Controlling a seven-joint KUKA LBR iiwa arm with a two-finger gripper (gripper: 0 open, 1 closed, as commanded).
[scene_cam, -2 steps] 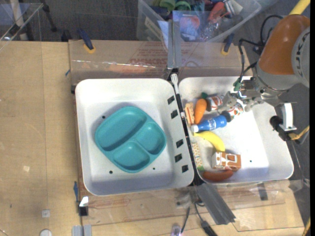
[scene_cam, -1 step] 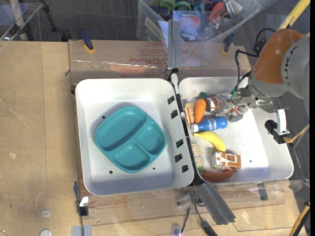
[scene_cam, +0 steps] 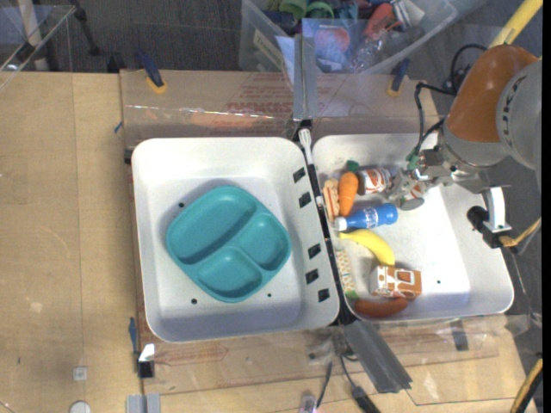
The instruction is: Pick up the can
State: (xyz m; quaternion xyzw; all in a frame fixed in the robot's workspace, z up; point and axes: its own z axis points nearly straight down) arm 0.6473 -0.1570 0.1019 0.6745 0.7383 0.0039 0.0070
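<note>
Lying on its side in the right bin (scene_cam: 482,295), the can (scene_cam: 375,180) is seen beside the carrot (scene_cam: 347,192); the gripper (scene_cam: 413,188) is positioned just right of it, finger state indiscernible.

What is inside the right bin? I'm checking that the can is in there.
The right bin holds the can, a carrot, a blue bottle, a banana and a small carton; the pincer covers the can's right end.

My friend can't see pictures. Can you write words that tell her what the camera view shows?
A robot gripper reaches in from the right beside a small can in the right white bin, which also holds a carrot, bottle and banana. The left bin holds a teal divided plate.
</note>
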